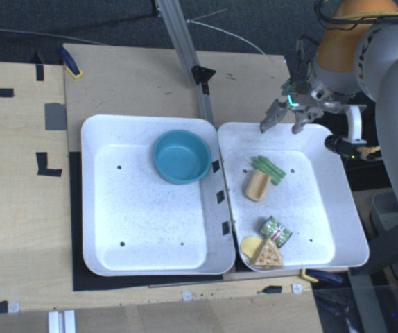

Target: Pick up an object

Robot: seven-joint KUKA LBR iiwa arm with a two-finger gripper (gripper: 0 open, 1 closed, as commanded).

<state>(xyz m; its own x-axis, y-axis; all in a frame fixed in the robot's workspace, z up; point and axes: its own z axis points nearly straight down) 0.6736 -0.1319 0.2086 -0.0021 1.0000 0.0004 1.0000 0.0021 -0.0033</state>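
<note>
Gripper [282,122] hangs over the right bin's [338,207] back edge, jaws wide, holding nothing. Blue bowl [181,157] at left bin's [109,207] back.

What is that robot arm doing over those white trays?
It is trying to pick something up. Its end effector hangs open above the far edge of the right bin, holding nothing. Below it lie a tan and green toy, a small green packet and a sandwich wedge. A blue bowl sits in the left bin.

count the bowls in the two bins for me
1. A blue bowl sits in the left bin, near its top right corner. The right bin holds small food items, no bowls.
</note>
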